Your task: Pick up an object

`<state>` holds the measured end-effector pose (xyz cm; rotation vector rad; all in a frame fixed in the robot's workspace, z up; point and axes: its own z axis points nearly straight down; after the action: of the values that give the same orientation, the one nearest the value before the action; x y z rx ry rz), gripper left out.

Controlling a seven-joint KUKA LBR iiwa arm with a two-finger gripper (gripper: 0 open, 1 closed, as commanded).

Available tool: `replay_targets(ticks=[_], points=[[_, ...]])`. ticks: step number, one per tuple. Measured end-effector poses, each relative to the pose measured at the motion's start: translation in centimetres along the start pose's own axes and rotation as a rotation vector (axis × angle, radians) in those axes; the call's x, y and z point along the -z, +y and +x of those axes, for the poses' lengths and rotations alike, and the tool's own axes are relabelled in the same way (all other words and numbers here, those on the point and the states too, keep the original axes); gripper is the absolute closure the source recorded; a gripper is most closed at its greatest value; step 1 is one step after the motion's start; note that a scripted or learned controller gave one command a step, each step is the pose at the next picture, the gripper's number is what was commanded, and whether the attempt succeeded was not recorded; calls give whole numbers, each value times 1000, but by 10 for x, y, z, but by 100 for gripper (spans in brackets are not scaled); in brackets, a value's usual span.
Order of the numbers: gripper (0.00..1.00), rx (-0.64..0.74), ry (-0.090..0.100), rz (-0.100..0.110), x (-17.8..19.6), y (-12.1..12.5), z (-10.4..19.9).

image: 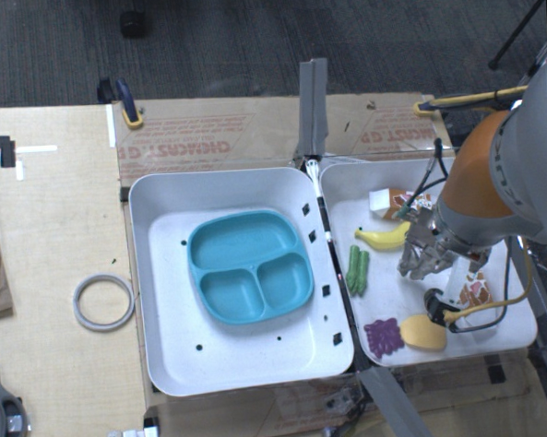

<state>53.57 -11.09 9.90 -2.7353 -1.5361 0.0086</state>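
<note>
Hanging low over the right shallow white bin (516, 332), the metal claw (418, 261) sits just right of the yellow plastic banana (383, 238). Claw state cannot be told. Green bean pods (357, 271) lie left.

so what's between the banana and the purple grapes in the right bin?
In the camera view, the green bean pods lie between the banana and the purple grapes, nearer the banana; below them is bare white bin floor.

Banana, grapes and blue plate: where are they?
banana (383, 238), camera view, middle of its yellow curve
grapes (383, 336), camera view, centre of the purple bunch
blue plate (249, 264), camera view, ridge between compartments
</note>
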Motion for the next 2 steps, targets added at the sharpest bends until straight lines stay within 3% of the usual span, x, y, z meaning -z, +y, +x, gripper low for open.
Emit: replay_targets(ticks=[1, 2], points=[[100, -388, 0, -3, -8, 81, -8], [100, -746, 0, -1, -8, 100, 44]])
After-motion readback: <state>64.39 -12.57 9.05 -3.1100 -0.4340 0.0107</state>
